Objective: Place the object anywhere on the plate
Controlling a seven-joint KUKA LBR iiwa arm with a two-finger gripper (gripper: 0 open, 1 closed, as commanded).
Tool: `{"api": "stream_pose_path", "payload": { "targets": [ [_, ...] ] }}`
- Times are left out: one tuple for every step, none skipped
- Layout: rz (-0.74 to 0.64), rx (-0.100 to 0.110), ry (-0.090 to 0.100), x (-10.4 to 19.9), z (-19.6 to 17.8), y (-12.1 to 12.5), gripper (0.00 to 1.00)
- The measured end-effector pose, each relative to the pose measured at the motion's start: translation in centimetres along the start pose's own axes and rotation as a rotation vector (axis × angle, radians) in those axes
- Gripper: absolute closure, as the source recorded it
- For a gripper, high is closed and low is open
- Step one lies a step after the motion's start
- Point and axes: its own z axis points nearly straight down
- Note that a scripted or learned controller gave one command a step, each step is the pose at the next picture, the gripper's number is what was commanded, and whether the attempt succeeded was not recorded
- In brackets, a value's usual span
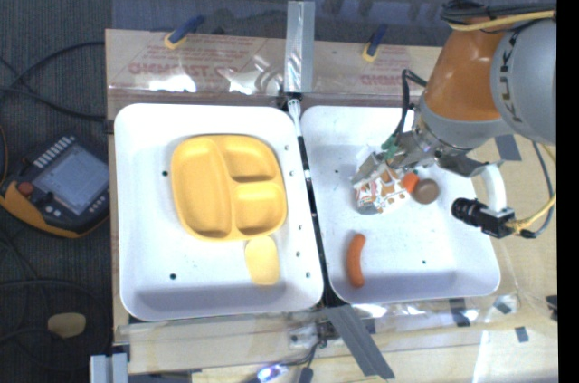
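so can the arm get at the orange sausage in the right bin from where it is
Probably yes. The sausage lies alone on bare bin floor near the front of the right bin, nothing on or against it. The end effector hangs over the small items further back, apart from it.

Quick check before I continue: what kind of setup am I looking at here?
Likely a robot lab pick-and-place bench: a KUKA arm over two white bins, a yellow divided plate, and a teach pendant on carpet.
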Motion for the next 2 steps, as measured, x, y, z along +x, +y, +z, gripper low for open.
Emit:
{"api": "stream_pose_path", "payload": {
  "targets": [
    [0.118, 0.002, 0.002, 7.78, 1.53, 6.13, 1.00],
    [0.118, 0.001, 0.002, 7.74, 1.48, 6.14, 0.00]
  ]
}}
